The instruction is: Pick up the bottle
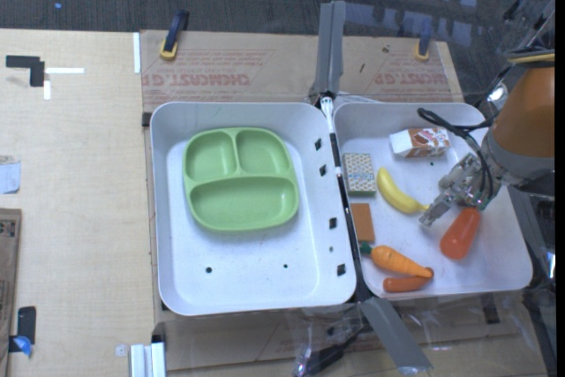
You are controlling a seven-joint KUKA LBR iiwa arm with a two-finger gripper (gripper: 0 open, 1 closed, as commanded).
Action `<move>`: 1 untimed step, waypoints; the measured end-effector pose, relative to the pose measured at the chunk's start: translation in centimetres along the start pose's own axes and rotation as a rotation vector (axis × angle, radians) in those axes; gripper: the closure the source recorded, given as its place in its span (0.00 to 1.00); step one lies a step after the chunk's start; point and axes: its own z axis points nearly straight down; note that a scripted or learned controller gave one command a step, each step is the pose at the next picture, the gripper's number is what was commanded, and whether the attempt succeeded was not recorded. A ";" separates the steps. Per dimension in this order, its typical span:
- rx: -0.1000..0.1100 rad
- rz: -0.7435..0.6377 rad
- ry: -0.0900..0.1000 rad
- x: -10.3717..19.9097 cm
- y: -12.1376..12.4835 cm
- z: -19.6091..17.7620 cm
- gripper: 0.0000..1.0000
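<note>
Carrots (399, 264) are parked at 6 o'clock in the right bin (503, 278), with the orange bottle (460, 234) touched at 3 o'clock by the gripper (450, 200), seemingly spread open.

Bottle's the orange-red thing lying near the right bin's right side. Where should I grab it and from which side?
Grip the bottle across its mid-body, coming straight down from above. It lies on its side, tilted, long axis running upper right to lower left, so close across the narrow width. The pincer sits by its upper left end; the carrot lies apart, lower left.
</note>
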 end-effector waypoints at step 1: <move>0.008 0.051 -0.006 3.1 -1.5 -4.6 0.00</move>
